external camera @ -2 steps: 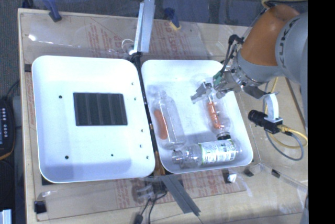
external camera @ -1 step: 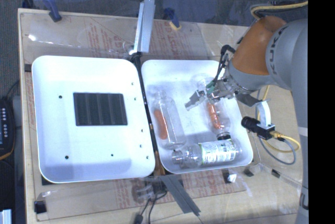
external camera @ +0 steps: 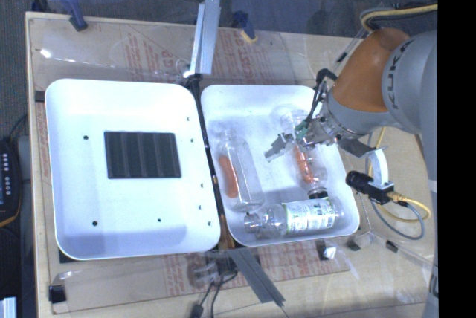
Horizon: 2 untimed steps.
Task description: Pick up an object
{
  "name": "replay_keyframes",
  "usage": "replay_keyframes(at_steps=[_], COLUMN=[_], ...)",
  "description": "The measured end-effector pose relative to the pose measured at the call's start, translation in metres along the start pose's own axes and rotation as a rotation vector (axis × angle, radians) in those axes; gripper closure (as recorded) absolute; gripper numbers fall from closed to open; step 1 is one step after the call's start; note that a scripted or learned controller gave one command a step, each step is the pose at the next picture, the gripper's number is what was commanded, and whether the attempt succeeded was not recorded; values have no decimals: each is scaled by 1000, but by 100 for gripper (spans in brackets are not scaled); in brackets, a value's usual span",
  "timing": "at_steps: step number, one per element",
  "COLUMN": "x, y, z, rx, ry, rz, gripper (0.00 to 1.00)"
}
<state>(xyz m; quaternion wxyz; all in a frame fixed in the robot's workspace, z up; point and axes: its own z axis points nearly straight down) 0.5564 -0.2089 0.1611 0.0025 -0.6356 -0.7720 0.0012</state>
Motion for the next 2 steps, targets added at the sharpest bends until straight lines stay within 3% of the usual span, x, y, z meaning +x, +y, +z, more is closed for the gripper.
replay_keyframes(at_steps=[2], x=[-4], y=[10], z=[-7], rx=[-4], ry=[-2], rz=[-14], gripper=[0])
